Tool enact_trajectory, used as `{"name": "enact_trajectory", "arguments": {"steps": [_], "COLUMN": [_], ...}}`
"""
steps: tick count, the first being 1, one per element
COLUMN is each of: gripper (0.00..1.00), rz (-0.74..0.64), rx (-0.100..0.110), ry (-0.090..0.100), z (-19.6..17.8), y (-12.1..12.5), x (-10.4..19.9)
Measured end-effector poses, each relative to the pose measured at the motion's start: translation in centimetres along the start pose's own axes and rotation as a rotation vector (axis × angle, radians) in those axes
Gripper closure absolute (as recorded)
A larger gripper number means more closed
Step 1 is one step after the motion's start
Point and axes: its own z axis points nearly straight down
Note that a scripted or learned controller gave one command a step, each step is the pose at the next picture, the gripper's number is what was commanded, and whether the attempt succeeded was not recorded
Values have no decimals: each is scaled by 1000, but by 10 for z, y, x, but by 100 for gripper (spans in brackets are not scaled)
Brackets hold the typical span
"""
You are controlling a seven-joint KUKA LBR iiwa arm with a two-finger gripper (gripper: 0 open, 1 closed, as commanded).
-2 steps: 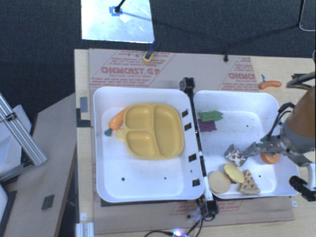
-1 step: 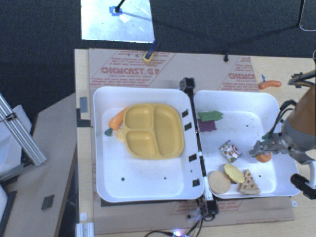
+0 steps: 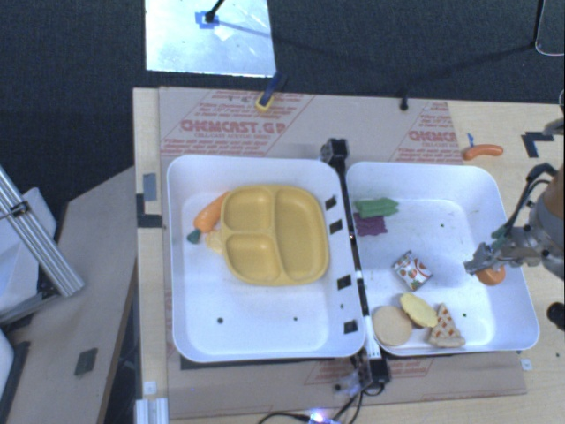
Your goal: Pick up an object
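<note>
My gripper hangs low over the right side of the right bin, coming in from the right edge. A small orange object lies directly under it, partly covered, and contact is unclear. Elsewhere in this bin are a green piece on a purple piece at the back left and a small red-and-white can in the middle. Along the front lie a round cookie, a yellow chip and a pizza slice.
The left bin holds a yellow divided plate with a carrot beside its left rim. On the bench behind the bins lie an orange item and a yellow-tipped tool. A shiny metal sheet sits further back.
</note>
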Motion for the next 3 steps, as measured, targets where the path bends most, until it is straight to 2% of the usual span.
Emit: {"name": "enact_trajectory", "arguments": {"steps": [1,2,3], "gripper": [100,100,100], "rz": [-1,-6,-6], "rx": [0,2,3], "ry": [0,3,3], "z": [-47,-54,-40], "y": [2,41,72], "x": [-1,34,74]}}
